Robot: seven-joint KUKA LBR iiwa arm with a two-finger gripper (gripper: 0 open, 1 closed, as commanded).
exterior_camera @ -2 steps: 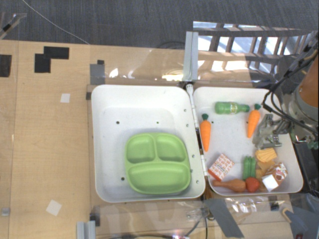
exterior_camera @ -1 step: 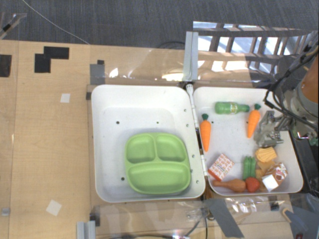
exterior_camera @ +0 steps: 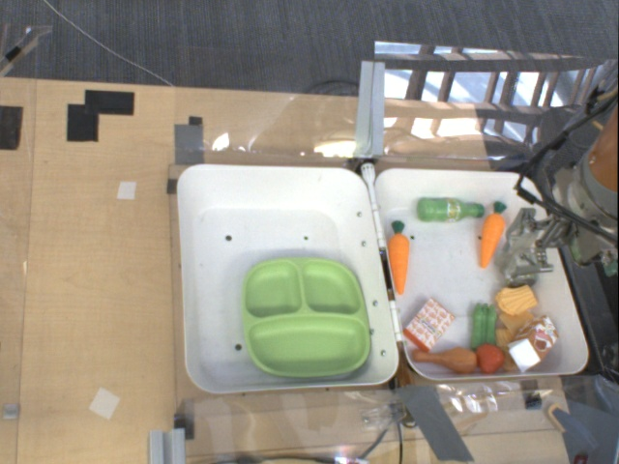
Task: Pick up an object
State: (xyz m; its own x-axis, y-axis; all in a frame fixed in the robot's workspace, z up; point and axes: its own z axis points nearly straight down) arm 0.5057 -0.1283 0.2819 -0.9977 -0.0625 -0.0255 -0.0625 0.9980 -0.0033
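Nothing was picked up yet: the grey metal end effector, fingers too blurry to tell, hung at three o'clock in the right white plastic bin, just beside a small orange toy carrot.

This looks like a robotics lab: a light wooden bench marked with black squares carries two white bins of toy food, grey carpet lies beyond, and a metal frame, probably guarding, stands behind.
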